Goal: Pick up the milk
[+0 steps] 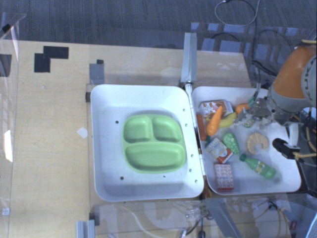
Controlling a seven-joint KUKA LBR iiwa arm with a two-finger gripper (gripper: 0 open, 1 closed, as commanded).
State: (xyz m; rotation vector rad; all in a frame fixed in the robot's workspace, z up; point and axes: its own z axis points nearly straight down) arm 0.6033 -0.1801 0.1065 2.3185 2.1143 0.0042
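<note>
While the milk (219, 150), which I take to be the small white carton with blue and red print, lies flat near the middle of the right bin (292, 182), the gripper (253, 112) hangs over that bin's far right part, apart from it. From the gripper, the carton lies toward the near-left in the camera view. Its long axis seems to run diagonally, far-left to near-right. A green toy (231, 143) sits just beside its right edge, on the line between the two, and a red box (224, 176) lies just nearer the camera. Whether the gripper is parted or clenched cannot be told from here; nothing is visibly held.
</note>
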